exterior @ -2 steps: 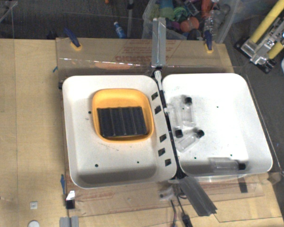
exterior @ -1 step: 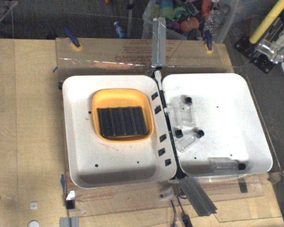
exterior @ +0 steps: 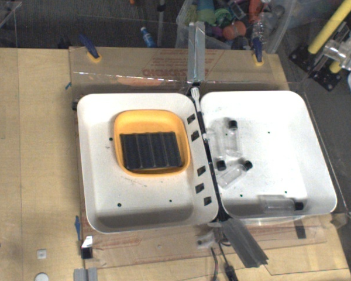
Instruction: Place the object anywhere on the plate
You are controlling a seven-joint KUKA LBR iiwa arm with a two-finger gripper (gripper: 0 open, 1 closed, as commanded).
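The left bin (exterior: 93,157) is sitting in the left half of the frame and is holding an orange plate (exterior: 149,117). A dark ridged slab (exterior: 150,150) is lying flat across the plate's middle, inside its rim, so part of the plate is already taken up. A bare orange margin is running all round the slab.

Right of the centre divider (exterior: 200,151), the right bin (exterior: 275,157) is holding several small clear tubes with black caps. One tube (exterior: 229,134) is lying near the divider in the bin's upper left. A pair of tubes (exterior: 234,170) is resting just below it, close together and perhaps touching. A last tube (exterior: 278,202) is lying alone at the bin's lower edge, well apart from the others.

I am judging one of these tubes to be the thing to move, since none of them is on the plate. Such a tube is likely light, stiff and smooth. It is probably slippery under a pinch and ready to roll, being round. The lone tube at the lower edge is looking like the easiest pick, taken across the middle of its barrel, with the pinch square to its length. The paired ones are offering little room beside them.

Whether the jaws are apart or together, I cannot tell.
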